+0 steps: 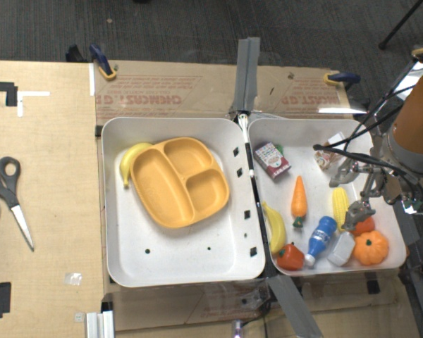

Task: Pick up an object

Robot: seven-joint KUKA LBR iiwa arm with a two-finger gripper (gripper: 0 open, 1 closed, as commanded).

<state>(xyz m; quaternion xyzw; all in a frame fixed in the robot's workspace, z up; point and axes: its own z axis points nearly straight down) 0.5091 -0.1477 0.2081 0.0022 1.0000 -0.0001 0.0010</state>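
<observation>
Approach step judged in hand: gripper (357, 212) is poised low in the right bin (307, 136), beside the corn cob (340, 204); nothing seen clamped. A final descent is needed.

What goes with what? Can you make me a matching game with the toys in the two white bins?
Things:
1. yellow plate
2. carrot
3. blue bottle
4. little pumpkin

Places:
A. right bin, front right corner
B. left bin, over a banana
C. right bin, middle, standing lengthwise
D. right bin, near the front, beside a tomato

Pairs: 1-B, 2-C, 3-D, 4-A
</observation>
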